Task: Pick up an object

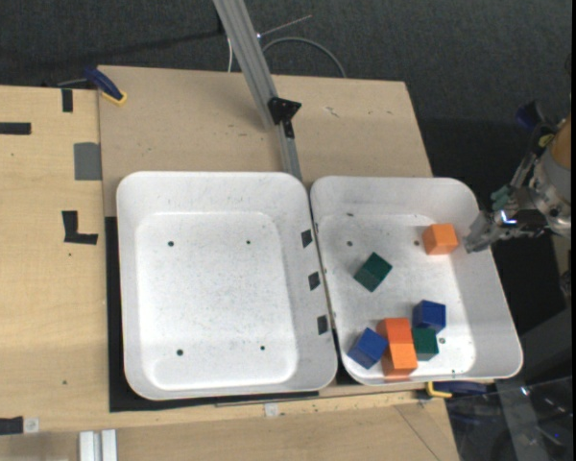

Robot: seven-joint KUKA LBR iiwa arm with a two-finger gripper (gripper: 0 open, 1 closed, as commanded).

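Speckled white bin [480,286], small matte cubes, orange cube [441,239] nr gripper [494,227]

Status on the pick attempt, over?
End effector at right bin's right rim, nothing between its fingers. Nearest target: small orange cube, just left of it, untouched. No obstruction; other blocks clustered at bin's near end.

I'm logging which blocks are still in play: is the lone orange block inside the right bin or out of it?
Inside. The orange block lies on the right bin's floor near its far right wall, apart from the other blocks.
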